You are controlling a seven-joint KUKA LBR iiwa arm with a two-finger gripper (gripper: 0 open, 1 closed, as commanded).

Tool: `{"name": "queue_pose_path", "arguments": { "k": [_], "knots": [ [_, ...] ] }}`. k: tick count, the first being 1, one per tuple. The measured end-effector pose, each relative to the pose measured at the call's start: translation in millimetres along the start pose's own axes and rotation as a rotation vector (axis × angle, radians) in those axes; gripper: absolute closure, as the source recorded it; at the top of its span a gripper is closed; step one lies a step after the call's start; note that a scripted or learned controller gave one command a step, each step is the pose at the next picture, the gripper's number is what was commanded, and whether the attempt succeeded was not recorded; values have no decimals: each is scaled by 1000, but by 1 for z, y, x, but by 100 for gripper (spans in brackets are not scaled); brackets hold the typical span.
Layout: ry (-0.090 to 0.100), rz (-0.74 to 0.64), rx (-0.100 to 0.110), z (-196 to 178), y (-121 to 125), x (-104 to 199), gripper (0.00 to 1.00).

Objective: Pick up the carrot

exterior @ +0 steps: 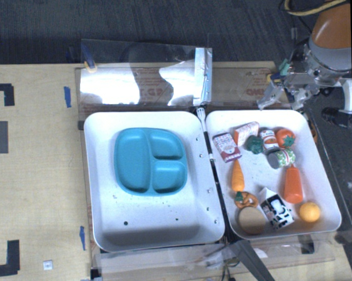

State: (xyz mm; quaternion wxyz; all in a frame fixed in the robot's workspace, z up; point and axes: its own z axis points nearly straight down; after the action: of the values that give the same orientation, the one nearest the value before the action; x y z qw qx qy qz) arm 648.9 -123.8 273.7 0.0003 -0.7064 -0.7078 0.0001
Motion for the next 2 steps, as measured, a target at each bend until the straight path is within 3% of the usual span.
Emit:
{"name": "queue_pose_path", "arguments": {
  "k": [1,2],
  "knots": [
    [-1,-2,-5,-11,1,0,100],
    [-1,-2,-3,-11,1,0,0]
  ]
}}
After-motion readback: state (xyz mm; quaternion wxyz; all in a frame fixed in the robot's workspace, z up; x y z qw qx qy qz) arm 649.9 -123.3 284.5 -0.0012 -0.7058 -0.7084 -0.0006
